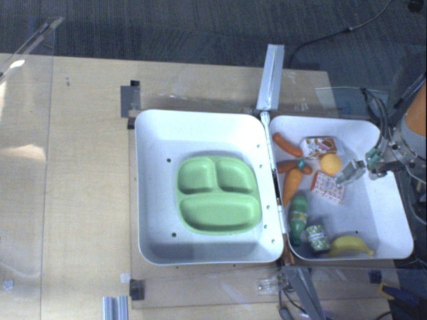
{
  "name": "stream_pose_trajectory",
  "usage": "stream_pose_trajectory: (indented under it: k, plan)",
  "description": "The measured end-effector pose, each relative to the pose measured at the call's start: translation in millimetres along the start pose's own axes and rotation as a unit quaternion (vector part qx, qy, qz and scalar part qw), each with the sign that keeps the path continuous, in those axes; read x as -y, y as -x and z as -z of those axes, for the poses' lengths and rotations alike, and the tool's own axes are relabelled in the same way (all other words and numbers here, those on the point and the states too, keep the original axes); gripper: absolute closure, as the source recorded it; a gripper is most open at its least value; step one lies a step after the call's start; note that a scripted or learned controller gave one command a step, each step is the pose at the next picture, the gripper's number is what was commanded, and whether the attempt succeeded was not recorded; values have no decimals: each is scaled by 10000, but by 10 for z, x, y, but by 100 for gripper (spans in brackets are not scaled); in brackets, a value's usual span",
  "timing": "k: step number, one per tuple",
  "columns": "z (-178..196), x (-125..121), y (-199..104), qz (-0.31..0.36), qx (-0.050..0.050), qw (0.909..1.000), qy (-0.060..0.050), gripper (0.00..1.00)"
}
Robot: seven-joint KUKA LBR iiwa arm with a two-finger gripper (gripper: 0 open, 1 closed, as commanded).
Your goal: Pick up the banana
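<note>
Reaching in from the right, the gripper (352,172) hangs over the right bin (393,205), its fingers just beside a small red-and-white packet (328,187); whether those fingers are spread or closed cannot be told from this slanted view, and nothing is seen between them. The banana (351,245) lies flat along the near wall of the same bin, well apart from the gripper and untouched. Just left of the banana sits a small green can (317,238), with a green bottle (297,212) beside that. A carrot (291,184) lies along the bin's left wall, a sausage (287,145) at the far left corner, and an orange fruit (330,163) rests on a flat brown packet (318,145). In the left bin (153,179) lies a green divided tray (218,194)
</note>
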State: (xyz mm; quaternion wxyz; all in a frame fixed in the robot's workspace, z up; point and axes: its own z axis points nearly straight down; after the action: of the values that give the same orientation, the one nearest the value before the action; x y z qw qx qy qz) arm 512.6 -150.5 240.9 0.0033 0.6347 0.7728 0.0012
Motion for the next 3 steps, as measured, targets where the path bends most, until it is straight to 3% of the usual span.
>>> stream_pose_trajectory:
  k: [1, 2, 3]
  plan:
    - [-1353, 300, 180, 307, -21, 9995, -22, 0]
    - [-1494, 191, -135, 1245, 35, 9922, 47, 0]
    - [-1375, 153, -127, 1243, 58, 9922, 96, 100]
